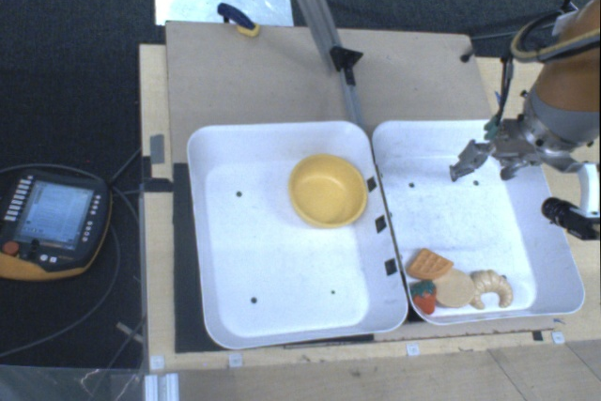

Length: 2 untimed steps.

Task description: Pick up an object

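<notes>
My biggest worry is the right bin (526,202): the food pieces sit bunched in its near corner, against the sloped wall, so I judge my fingers could strike the wall or nudge one piece into another and close on nothing. The yellow bowl (328,190) in the left bin (225,296) is wide, likely hard to span. My arm (563,99) reaches in from the right, wrist bent down, my end effector (490,159) hanging spread apart and holding nothing over the right bin's far half, well apart from the croissant (492,287), cracker (431,264) and strawberry (424,298).
</notes>
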Motion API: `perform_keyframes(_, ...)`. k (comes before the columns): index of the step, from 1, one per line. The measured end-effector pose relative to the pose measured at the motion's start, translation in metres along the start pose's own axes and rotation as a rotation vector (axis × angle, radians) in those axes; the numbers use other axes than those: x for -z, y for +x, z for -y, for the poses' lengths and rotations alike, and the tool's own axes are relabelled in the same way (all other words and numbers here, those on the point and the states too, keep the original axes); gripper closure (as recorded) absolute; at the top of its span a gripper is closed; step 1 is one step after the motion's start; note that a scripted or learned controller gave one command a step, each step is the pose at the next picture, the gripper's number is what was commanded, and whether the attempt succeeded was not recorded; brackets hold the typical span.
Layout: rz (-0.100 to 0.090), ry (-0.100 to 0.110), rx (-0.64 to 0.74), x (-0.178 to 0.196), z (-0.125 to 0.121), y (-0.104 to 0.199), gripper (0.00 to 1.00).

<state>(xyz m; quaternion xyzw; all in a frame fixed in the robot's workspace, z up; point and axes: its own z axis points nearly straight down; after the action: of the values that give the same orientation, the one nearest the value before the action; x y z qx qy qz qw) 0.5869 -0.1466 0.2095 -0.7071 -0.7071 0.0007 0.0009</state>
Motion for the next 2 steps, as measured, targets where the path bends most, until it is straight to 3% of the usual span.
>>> perform_keyframes(2, 0.000, 0.000, 0.000, -0.094, -0.005, 0.010, 0.00)
